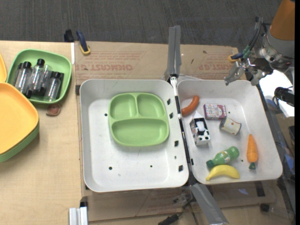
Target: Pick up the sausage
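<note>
Sausage [190, 105] is seen lying in the right bin [267, 125], near its upper left corner, just beside the divider. Gripper [243, 71] is held above the bin's far right rim, well apart from the sausage; fingers' state cannot be told. Pink carton [214, 110], cow-print carton [200, 131], carrot [252, 150], green bottle [224, 156] and banana [223, 173] are also in that bin. Mirrored print on the cardboard [122, 62] cannot be read with confidence.
</note>
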`<state>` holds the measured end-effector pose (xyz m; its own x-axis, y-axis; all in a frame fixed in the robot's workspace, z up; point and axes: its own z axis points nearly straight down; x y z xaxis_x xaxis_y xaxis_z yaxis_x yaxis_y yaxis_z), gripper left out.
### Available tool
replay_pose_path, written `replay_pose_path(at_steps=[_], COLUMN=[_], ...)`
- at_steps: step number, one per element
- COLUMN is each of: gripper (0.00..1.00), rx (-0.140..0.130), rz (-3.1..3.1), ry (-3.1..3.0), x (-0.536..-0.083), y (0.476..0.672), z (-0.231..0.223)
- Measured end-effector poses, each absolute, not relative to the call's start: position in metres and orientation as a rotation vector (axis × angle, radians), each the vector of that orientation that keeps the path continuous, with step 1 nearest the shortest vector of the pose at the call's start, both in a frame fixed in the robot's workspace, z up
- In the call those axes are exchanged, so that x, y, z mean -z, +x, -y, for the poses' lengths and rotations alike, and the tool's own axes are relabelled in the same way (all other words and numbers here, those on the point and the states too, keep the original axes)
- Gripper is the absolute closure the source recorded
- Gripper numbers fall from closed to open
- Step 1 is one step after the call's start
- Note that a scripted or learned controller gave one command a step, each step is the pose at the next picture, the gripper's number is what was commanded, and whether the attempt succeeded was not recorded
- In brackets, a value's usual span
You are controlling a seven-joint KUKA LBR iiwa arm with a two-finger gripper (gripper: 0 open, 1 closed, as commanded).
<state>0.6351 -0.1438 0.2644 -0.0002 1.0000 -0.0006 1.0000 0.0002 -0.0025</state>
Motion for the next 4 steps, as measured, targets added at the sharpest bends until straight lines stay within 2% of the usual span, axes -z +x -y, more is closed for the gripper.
replay_pose_path(at_steps=[1, 2, 3, 4], gripper=[0.00, 1.00, 1.00, 1.00], rx=[-0.003, -0.004, -0.006, -0.008], rz=[2.409, 2.405, 1.748, 1.339], ry=[-2.015, -2.019, -2.610, -2.840], x=[-0.243, -0.251, -0.260, -0.176], y=[0.590, 0.590, 0.655, 0.658], z=[0.146, 0.148, 0.172, 0.181])
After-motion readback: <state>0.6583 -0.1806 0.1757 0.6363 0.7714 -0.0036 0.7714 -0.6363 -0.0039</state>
